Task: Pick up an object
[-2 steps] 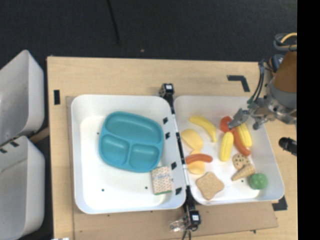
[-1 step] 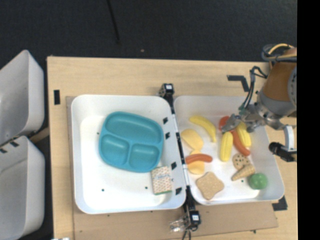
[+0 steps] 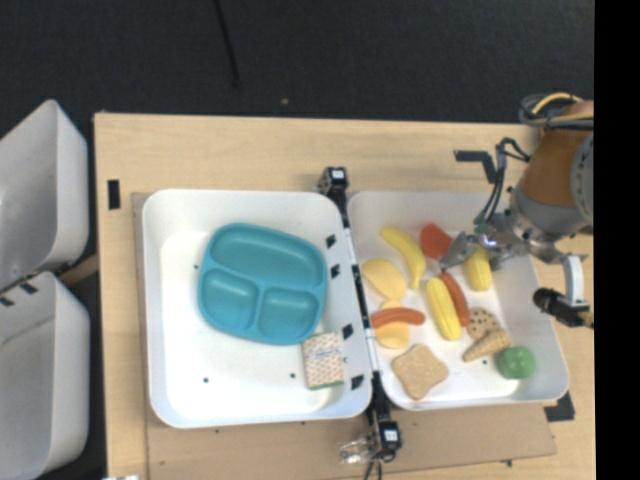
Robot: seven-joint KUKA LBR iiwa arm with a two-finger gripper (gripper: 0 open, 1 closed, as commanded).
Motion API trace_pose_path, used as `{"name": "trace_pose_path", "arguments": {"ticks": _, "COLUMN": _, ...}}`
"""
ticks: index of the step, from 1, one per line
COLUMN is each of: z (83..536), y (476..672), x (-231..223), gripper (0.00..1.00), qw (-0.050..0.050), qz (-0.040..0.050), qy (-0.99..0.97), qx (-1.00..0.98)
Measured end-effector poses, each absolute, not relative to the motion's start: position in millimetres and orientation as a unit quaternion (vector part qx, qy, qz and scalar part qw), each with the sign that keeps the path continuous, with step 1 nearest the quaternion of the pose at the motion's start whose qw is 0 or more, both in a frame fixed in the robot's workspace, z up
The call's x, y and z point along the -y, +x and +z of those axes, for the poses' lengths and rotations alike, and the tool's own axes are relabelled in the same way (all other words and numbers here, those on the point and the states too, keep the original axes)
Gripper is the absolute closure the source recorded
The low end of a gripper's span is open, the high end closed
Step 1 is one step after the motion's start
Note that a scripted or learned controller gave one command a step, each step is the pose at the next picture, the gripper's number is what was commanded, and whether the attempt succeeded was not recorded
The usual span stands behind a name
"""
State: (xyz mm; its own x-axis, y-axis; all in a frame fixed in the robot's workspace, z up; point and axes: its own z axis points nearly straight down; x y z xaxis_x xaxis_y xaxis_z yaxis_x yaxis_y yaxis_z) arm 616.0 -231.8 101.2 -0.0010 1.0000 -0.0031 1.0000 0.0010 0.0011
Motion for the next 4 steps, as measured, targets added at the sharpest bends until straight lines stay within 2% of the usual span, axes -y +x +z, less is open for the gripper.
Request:
{"name": "trace_pose_path", "arguments": {"ticks": 1, "z": 112, "y": 616.6, "x": 233, "gripper": 1.00, "qw": 0.003, "qz": -0.0004, "qy": 0.706, "qx": -0.708}}
{"name": "trace_pose_path", "arguments": {"ticks": 3, "z": 227, "y": 620.7, "x": 227, "gripper": 1.00, "qw": 0.004, "qz": 0.0014, "qy": 0.706, "qx": -0.708}}
{"name": "trace_pose_path", "arguments": {"ticks": 4, "z": 242, "y": 621.5, "x": 228, "gripper": 1.00, "qw": 0.002, "qz": 0.0005, "qy": 0.705, "qx": -0.710}}
